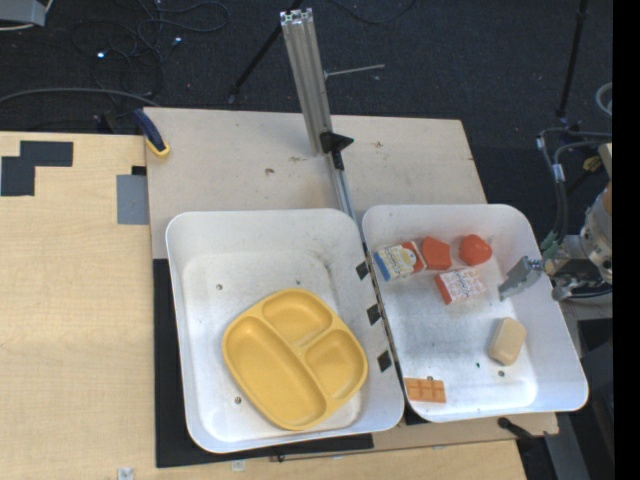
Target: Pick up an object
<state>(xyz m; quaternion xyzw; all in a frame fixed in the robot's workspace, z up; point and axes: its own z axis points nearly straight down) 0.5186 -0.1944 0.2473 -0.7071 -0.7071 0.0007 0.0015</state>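
The right bin (540, 393) holds several small objects. A white and red carton (400, 260) lies at its upper left, with an orange-red block (436, 253) and a second orange-red piece (475, 249) beside it. A red and white box (460, 286) lies just below them. Lower right is a beige block (507, 341), and an orange waffle-like piece (425, 390) sits near the front wall. My gripper (520, 276) hangs at the bin's right rim, right of the red and white box and above the beige block, with nothing seen in it.
The left bin (190, 268) holds a yellow divided plate (294, 356). A metal post (310, 78) rises behind the bins, and black clips (372, 313) sit on the wall between them. The arm's body (595, 258) stands off the right rim.
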